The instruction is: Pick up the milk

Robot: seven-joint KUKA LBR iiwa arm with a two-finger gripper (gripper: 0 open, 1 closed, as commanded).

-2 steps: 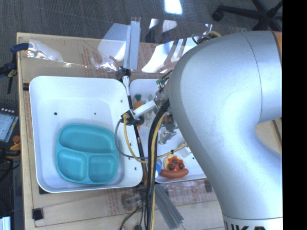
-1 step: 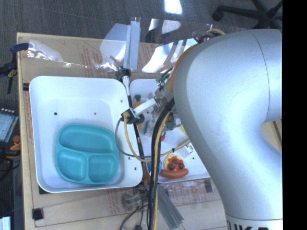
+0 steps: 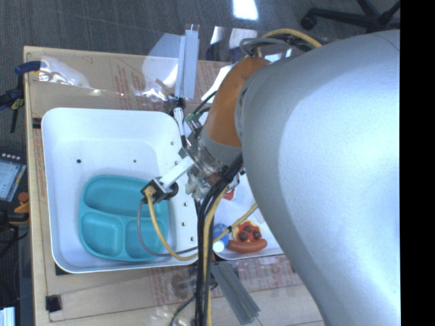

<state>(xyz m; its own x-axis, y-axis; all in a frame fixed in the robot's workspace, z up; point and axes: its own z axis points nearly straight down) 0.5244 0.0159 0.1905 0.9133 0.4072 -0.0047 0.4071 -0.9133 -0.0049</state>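
Note:
The grey arm with its orange band [image 3: 228, 107] reaches in from the right and covers most of the right bin [image 3: 268, 248]. Its wrist and gripper [image 3: 204, 175] hang over the divide between the two bins, with black and yellow cables looping down from them. The arm's bulk hides what lies under it in the right bin. A small white patch with red marks [image 3: 230, 194] shows just right of the wrist; I cannot tell what it is.
The left bin [image 3: 102, 131] holds a teal divided tray [image 3: 119, 216] at its front. In the right bin's front corner lie a red-orange toy food piece with dark spots [image 3: 248, 236] and a small blue item [image 3: 219, 233]. Clear plastic wrap [image 3: 61, 77] lies behind the bins.

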